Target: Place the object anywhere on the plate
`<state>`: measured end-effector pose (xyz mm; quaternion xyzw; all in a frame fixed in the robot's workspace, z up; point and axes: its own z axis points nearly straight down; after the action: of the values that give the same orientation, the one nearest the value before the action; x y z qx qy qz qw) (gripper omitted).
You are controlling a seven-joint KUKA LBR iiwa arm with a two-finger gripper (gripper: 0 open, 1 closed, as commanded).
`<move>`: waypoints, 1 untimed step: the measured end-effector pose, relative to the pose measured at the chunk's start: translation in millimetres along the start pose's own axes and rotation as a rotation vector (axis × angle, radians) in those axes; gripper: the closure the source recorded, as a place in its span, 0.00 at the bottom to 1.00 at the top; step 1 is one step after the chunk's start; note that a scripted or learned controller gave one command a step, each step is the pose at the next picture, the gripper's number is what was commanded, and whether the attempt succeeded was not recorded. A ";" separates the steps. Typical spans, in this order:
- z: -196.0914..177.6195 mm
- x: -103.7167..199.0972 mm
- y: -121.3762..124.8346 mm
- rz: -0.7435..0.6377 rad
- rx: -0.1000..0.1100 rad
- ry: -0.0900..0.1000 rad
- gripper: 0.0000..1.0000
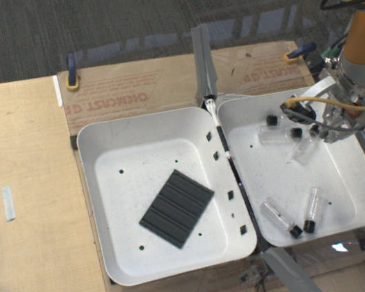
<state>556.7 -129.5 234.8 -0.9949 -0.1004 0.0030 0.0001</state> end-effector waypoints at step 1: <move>42.6 85.4 -62.9 -0.149 -0.001 0.001 1.00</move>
<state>627.6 -50.8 191.7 -0.9847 -0.1740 0.0023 -0.0001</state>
